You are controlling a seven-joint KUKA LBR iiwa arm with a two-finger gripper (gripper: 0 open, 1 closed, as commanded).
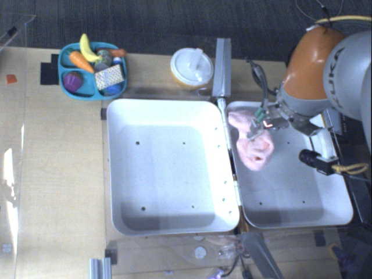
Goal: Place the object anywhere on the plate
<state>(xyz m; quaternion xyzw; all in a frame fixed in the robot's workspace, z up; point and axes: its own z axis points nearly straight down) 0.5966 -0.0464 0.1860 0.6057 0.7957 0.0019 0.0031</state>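
A soft pink object [254, 150], crumpled like a cloth, lies in the upper left part of the right bin [296, 196]. My gripper [257, 128] is down on the top of it, reaching in from the right under the orange-banded wrist. The pink object rests on the bin floor and spreads out on both sides of the gripper. The blue sectioned plate [88, 95] sits on the bench at the far upper left, well outside both bins. It holds several toy foods, among them a banana [87, 49] and a carrot [80, 61].
The left bin [168, 167] lies between the pink object and the plate. A round white lidded container [192, 67] stands on the bench behind the bins, next to an upright metal post [221, 68]. The arm's body and cables crowd the right side.
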